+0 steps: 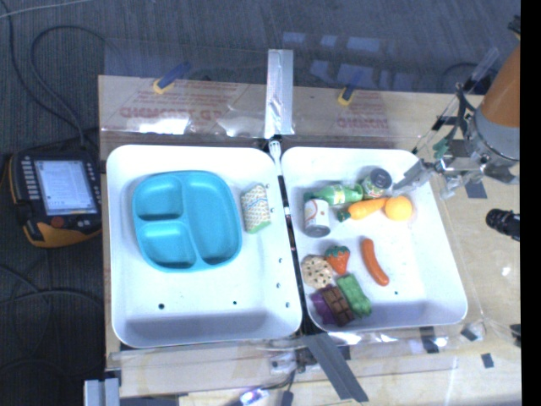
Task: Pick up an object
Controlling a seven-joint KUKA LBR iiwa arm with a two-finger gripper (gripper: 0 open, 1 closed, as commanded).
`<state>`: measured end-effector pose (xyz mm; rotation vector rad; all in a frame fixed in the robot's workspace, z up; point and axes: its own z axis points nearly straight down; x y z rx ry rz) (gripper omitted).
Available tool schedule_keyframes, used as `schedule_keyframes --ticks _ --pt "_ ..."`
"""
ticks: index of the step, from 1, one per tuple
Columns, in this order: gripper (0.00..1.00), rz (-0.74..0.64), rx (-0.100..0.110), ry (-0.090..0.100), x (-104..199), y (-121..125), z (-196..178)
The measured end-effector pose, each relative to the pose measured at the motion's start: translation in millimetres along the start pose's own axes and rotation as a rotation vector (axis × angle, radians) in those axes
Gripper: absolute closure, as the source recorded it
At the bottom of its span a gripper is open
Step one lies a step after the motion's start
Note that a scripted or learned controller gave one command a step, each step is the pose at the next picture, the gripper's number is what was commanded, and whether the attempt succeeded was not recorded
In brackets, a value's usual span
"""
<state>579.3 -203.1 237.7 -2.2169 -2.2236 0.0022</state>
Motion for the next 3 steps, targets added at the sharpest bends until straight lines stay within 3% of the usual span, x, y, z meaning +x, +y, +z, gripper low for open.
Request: schedule_keyframes --ticks 1,2,3 --pt "0.00 -0.052 -0.002 -0.004 19 47 144" --pt "1.00 -0.054 0.000 -0.005 20 47 135" --pt "1.00 -0.163 -0.001 -0.003 62 28 47"
